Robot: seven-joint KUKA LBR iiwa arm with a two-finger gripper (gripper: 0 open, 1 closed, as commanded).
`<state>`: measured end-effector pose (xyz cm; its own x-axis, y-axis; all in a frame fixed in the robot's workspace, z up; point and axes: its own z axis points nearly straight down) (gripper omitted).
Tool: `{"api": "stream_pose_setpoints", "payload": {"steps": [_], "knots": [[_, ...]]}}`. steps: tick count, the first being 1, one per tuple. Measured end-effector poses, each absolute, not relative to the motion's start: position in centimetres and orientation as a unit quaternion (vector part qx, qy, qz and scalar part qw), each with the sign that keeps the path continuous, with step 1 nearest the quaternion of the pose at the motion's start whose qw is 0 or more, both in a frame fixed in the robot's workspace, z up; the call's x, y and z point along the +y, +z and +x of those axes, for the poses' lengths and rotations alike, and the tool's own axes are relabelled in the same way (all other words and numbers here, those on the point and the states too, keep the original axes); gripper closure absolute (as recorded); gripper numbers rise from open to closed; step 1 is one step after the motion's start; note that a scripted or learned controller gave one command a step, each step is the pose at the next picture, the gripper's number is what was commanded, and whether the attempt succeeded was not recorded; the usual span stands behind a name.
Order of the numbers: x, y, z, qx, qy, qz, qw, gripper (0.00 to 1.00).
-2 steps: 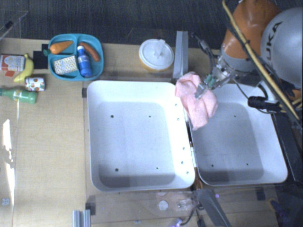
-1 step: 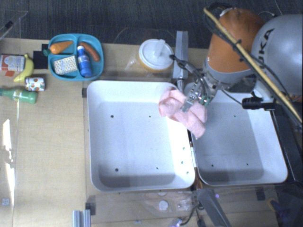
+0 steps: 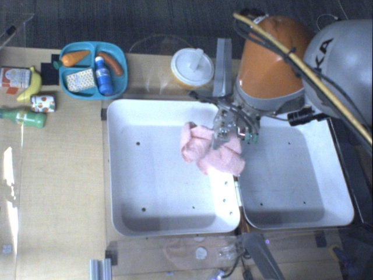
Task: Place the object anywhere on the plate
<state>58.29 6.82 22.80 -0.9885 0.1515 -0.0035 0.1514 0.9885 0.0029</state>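
Directly below the gripper (image 3: 224, 134), whose finger state I cannot tell, the crumpled pink cloth (image 3: 211, 150) lies at the left bin's (image 3: 151, 174) right edge, spreading left and toward the near rim.

Bench (image 3: 52, 185): two bins (image 3: 145, 179), tray (image 3: 93, 69), cup (image 3: 192, 67).

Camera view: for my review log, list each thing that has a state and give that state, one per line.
Pink cloth: crumpled, lying on the left bin's right side, draped over the divide.
Tool: low over the cloth, touching its top.
Left bin: holds the cloth.
Cup: upright, lid on, straw in.
Blue tray: holds toy food, behind the bins.
Banana: lying on the bench.
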Motion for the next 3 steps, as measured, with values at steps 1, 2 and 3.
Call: {"api": "stream_pose_setpoints", "payload": {"steps": [1,2,3], "knots": [[11.1,21.6,55.7,1.000,0.0012,0.000,0.001,1.00],[15.3,22.4,52.8,1.000,0.0011,-0.001,0.001,1.00],[15.3,22.5,52.9,1.000,0.0012,-0.001,0.001,0.00]]}}
